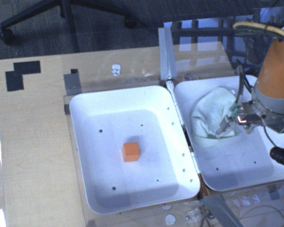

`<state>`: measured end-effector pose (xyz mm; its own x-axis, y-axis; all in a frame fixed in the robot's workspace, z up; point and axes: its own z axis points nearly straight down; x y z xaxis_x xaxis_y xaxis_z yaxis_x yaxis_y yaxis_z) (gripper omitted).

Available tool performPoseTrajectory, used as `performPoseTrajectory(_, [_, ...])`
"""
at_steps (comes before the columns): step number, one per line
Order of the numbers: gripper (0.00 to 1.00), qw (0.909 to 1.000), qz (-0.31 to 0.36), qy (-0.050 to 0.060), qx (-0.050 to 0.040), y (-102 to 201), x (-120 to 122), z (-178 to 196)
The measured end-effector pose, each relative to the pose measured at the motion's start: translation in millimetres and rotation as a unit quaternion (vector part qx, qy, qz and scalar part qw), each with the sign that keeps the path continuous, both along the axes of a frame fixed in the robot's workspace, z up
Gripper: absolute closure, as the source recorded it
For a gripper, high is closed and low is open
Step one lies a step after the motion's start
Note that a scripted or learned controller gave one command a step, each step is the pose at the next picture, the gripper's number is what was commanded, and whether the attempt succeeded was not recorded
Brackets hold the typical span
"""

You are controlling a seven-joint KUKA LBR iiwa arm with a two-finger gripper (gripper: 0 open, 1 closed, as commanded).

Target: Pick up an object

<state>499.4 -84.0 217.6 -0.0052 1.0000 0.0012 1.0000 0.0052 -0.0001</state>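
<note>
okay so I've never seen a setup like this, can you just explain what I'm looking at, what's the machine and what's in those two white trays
One camera, fixed above a wooden bench, looks down at a slant. The grey and orange shape at the right is a robot arm, moved by a program to pick things up. Its gripper is down in the right bin, at a crumpled white cloth. Whether it actually holds the cloth is too unclear to tell. The left bin has a small orange cube lying near its middle, untouched. Above the bench you see dark carpet and the legs of an office chair.
</note>
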Motion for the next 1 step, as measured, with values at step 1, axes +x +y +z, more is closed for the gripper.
performPoseTrajectory(1, [0.0, 0.9988, -0.048, 0.001, -0.0002, -10.8, 32.9, -99.9])
